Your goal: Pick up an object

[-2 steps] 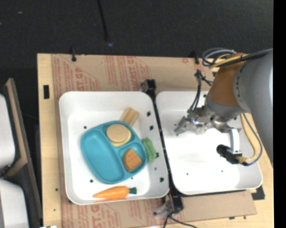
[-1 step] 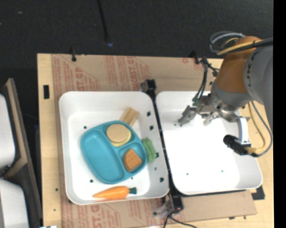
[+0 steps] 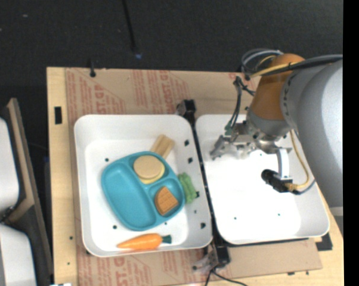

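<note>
Jaws (image 3: 227, 147) hang over the right bin (image 3: 251, 219), near its upper-left corner; whether they are released or clenched I cannot tell; left bin (image 3: 90, 154) holds a blue divided tray (image 3: 129, 198) bearing a round cracker (image 3: 149, 167) and a waffle piece (image 3: 166, 201); a carrot (image 3: 142, 241) lies below the tray.

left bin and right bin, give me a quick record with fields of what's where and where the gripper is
left bin: holds a blue divided tray, a carrot, a wooden block and a green piece
blue divided tray: middle of the left bin, carrying a round tan disc and a brown waffle-like piece
carrot: by the near wall, off the tray
wooden block: at the tray's far edge
green piece: by the tray's right edge
right bin: bare white floor
gripper: over the right bin's far left corner
</note>
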Tool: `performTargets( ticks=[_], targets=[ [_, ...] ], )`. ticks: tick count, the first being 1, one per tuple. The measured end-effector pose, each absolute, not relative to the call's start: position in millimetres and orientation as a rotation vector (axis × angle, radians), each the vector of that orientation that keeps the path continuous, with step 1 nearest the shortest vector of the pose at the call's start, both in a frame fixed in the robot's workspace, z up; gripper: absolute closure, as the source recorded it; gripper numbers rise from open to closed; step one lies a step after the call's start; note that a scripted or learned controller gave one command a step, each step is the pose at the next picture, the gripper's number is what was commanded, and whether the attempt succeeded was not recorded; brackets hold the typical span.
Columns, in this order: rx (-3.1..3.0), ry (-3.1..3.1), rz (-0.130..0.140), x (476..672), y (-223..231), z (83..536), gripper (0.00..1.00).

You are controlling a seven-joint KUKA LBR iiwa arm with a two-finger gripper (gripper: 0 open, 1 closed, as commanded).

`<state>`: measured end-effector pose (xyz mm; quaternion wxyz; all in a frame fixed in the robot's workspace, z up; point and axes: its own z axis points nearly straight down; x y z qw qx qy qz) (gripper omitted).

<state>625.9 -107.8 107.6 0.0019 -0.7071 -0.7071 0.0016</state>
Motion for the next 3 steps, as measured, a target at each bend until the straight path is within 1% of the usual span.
performTargets(
  ticks=[1, 2, 3],
  targets=[
    [-2.223, -2.223, -0.001, 627.7, -108.9, 121.7, 1.0],
    [-2.222, -2.223, 0.0, 627.5, -108.9, 121.2, 0.0],
    [-2.22, -2.222, 0.001, 684.9, -106.1, 99.5, 0.0]
  ],
)
